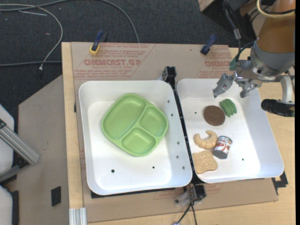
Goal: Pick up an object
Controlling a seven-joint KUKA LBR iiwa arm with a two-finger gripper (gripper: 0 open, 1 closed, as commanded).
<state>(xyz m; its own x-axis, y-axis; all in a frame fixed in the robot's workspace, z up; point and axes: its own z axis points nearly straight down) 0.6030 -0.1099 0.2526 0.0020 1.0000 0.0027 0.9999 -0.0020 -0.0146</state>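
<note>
My gripper (233, 88) hangs open over the far part of the right bin (262, 139), its two fingers spread apart with nothing between them. Just below it lies a green pickle-like piece (229, 107), and beside that a round brown patty (214, 115). Nearer the front of the bin lie a croissant (206, 139), a small red and white can (222, 147) on its side, and a slice of toast (205, 161).
A green divided plate (135, 124) sits in the left bin (93, 172). Black clamps hold the bins together at the middle seam. Blue clips pin the cardboard sheet at the back. Cables run across the dark floor behind.
</note>
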